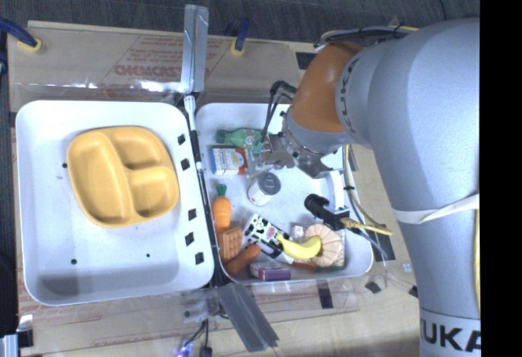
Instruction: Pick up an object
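The bench (98, 62) shows as a brown strip along the far edge. The left bin (49, 266) has a yellow divided tray (122, 176) sitting toward its far half, with bare white floor all round it, widest along the near wall.

Everything there is to pick lies across the divide, in the right bin (224, 117). A carrot (222, 214) stands on end just beside the dividing wall, with a waffle-like biscuit (232, 241) and a brown sausage (243, 259) crowded below it in the near left corner. Farther up are a small carton (229, 160) and a green bottle (239, 137), the bottle lying flat near the far wall. A grey-capped white jar (263, 187) sits in the middle with a little clear floor around it (about the only gap in this bin).

The end effector (276, 153) hangs low just right of the bottle and carton and above the jar. Whether it is released or clenched I cannot tell.

Along the near wall a banana (300, 249) rests against a round bun (332, 241). The grey arm (408, 119) covers the bin's right side.
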